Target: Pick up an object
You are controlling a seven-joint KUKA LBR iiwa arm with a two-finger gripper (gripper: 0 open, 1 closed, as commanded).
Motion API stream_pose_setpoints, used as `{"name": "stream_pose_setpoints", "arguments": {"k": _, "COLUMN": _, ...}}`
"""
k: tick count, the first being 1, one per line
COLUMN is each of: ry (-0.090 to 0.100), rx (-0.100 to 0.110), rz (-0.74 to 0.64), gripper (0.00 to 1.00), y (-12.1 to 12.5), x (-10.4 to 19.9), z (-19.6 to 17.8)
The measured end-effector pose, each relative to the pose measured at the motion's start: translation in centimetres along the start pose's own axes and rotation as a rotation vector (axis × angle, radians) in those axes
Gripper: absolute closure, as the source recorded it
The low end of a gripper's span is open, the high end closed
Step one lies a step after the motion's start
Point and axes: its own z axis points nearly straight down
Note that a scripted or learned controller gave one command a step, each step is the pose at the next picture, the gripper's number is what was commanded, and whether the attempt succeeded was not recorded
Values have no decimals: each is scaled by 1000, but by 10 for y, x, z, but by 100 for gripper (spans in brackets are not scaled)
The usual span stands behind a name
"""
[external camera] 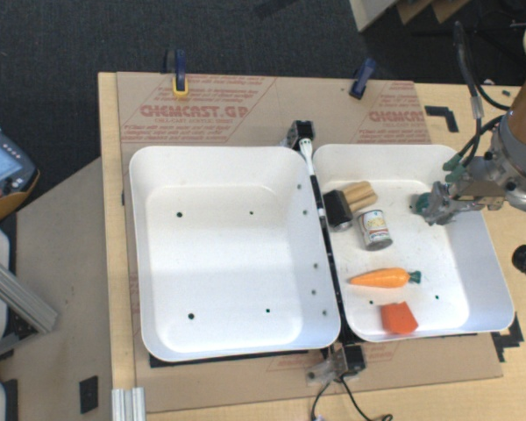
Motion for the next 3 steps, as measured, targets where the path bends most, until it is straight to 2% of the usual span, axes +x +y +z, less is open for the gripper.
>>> {"name": "stream_pose_setpoints", "arguments": {"k": 1, "ry": 5, "rx": 2, "rz": -10, "gripper": 100, "y": -1, "x": 109, "z": -12}}
{"name": "stream_pose_setpoints", "arguments": {"k": 2, "ry": 3, "rx": -15, "rz": 1, "gripper": 100, "y": 20, "x": 94, "z": -187}}
{"name": "stream_pose_setpoints", "arguments": {"k": 3, "ry": 4, "rx": -1, "rz": -4, "gripper": 100, "y": 0, "x": 138, "z": -205}}
